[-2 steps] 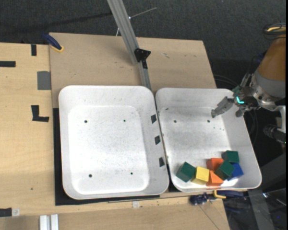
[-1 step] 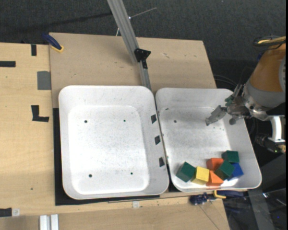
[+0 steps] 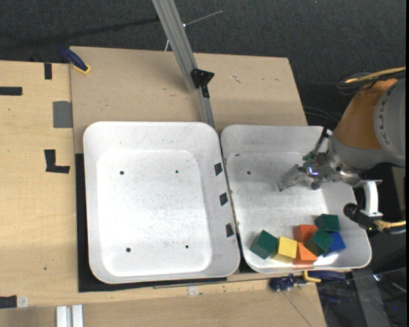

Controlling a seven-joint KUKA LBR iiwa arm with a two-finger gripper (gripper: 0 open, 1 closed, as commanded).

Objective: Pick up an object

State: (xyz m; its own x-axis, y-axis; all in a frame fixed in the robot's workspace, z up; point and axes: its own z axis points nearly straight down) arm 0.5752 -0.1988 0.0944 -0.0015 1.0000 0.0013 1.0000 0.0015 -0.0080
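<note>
Sitting in the right bin point(image 3: 259, 148), coloured blocks point(image 3: 301, 242) cluster below the tool point(image 3: 290, 181), whose state is unclear.

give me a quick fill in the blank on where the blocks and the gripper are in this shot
1. The coloured blocks are heaped in the ____ bin in the camera view.
2. They sit at that bin's ____ edge.
3. The block at the heap's left end is ____.
4. The gripper is over the ____ bin.

Missing words: right; near; green; right
</note>
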